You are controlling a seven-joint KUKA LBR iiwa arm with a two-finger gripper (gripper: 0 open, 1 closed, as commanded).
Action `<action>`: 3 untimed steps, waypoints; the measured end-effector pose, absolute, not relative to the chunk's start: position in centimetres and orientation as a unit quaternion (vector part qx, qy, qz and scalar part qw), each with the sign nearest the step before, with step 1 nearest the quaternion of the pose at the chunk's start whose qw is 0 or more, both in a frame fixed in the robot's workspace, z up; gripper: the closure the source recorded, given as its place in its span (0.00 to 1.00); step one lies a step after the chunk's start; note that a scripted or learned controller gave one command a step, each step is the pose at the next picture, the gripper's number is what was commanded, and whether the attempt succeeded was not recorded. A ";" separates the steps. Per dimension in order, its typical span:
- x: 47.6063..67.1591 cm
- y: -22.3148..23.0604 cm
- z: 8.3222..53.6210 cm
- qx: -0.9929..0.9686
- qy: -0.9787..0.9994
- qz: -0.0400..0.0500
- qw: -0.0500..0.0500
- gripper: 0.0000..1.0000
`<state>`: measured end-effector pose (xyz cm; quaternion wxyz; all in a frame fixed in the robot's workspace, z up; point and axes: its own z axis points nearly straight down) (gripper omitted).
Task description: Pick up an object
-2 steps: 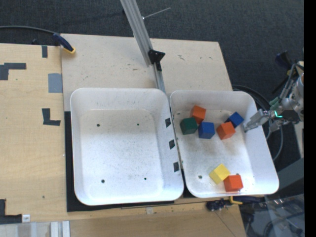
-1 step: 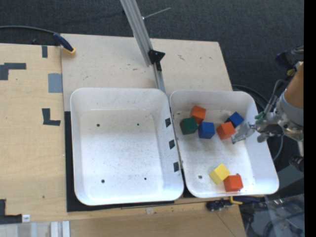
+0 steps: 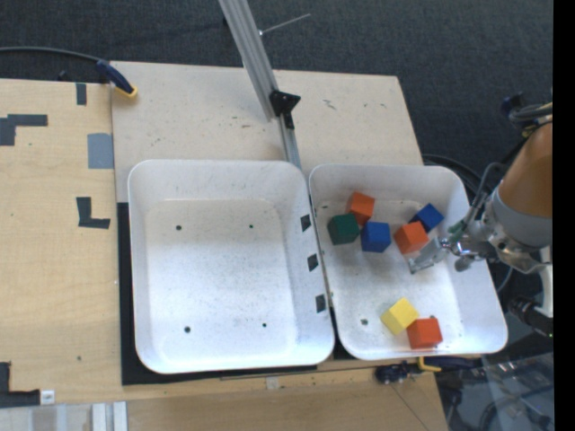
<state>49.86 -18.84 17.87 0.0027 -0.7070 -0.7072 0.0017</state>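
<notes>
The tool [image 3: 429, 257] hangs low in the right bin [image 3: 467, 326] at its 3 o'clock side, just beside an orange cube [image 3: 411, 237]; whether it is open or closed I cannot tell, and nothing visibly sits in it. To pick well, centre over that cube, stay off the blue cube [image 3: 429, 215] at its 1 o'clock, descend straight, then close.

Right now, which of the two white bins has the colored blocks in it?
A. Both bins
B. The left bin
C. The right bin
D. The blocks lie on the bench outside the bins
C: the orange, green, blue and yellow blocks, such as the yellow block and the green block, all lie inside the right bin, beside the left bin.
</notes>
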 end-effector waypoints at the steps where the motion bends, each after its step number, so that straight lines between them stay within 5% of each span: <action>1: 50.0 -17.9 13.0 -0.707 -0.707 0.002 0.003 0.00; 2: 50.1 -17.9 14.3 -0.707 -0.708 0.001 0.002 1.00; 3: 50.2 -17.8 18.5 -0.707 -0.708 -0.001 -0.001 1.00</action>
